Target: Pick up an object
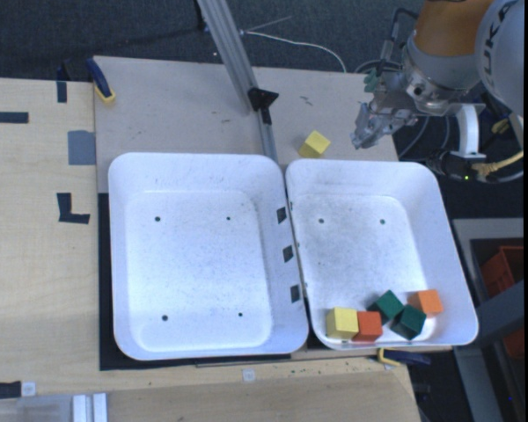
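Blocks (pixel 383 315) huddle overlapping in the right bin's (pixel 440 200) near corner; the hand's (pixel 370 130) grip state is unreadable.

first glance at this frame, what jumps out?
The cluster of coloured blocks packed into the near corner of the right bin: yellow block, orange-red block, two green blocks and an orange block. Next, a stray yellow cube on the bench beyond the bins. The hand hangs beyond the right bin's far edge, nothing visible between its fingers.
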Motion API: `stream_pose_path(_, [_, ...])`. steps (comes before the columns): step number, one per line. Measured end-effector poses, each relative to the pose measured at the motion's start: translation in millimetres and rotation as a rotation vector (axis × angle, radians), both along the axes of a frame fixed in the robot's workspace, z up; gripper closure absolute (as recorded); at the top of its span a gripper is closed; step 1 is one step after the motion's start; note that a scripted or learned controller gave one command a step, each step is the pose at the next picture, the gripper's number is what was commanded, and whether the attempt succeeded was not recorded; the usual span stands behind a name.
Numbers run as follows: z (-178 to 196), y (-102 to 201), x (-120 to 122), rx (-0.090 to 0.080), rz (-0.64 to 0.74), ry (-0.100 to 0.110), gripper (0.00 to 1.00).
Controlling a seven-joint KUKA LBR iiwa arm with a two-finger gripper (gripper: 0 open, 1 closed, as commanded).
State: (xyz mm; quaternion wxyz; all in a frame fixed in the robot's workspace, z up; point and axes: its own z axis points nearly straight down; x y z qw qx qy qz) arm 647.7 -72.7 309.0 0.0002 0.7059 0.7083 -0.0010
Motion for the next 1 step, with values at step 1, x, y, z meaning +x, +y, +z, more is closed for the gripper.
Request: stream_pose_path(1, [-18.0,47.2,-49.7,0.003,0.001,0.004,1.0])
